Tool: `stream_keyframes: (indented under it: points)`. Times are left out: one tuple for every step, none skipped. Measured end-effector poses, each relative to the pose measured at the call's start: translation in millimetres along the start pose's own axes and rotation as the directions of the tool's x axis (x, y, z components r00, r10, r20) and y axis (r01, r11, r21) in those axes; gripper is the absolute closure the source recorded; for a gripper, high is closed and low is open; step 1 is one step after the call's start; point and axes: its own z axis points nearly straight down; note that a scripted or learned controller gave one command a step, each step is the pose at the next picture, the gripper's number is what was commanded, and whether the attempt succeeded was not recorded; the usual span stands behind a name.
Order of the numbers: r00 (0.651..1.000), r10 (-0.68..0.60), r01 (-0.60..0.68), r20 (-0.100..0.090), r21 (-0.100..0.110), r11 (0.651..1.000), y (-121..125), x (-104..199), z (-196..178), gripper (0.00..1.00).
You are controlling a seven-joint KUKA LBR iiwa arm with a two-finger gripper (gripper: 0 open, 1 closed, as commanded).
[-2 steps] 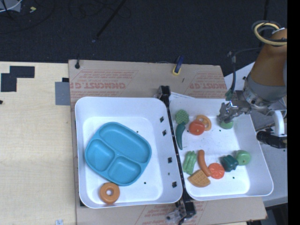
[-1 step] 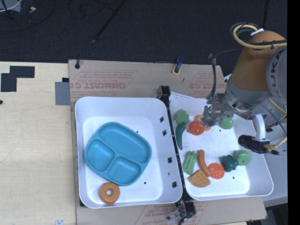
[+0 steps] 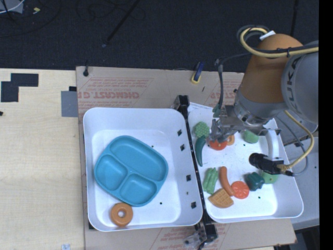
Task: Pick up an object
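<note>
Camera view showed the hand (image 3: pixel 220 136) low in the right bin (image 3: pixel 291 202), over a red tomato (image 3: pixel 217 145). I cannot tell its state. A blue tray (image 3: pixel 131 170) lay in the left bin (image 3: pixel 91 134).

Grey arm (image 3: pixel 307 82), orange band (image 3: pixel 268 72), yellow cable loop (image 3: pixel 252 35)

Arm (image 3: pixel 283 82) enters from view's right, grey body w/ orange band above wrist, angled down-left. Wrist pitched steeply downward. Claw (image 3: pixel 220 138) low, near upper-left of right-hand bin. Cables looped over upper arm. Claw tips obscured; state not determinable.
</note>
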Motion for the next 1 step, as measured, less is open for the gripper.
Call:
stream_keyframes:
  points:
    - [1.0, 0.002, -0.002, 0.001, 0.001, 1.0, -19.2, 54.4, -2.0, 1.0]
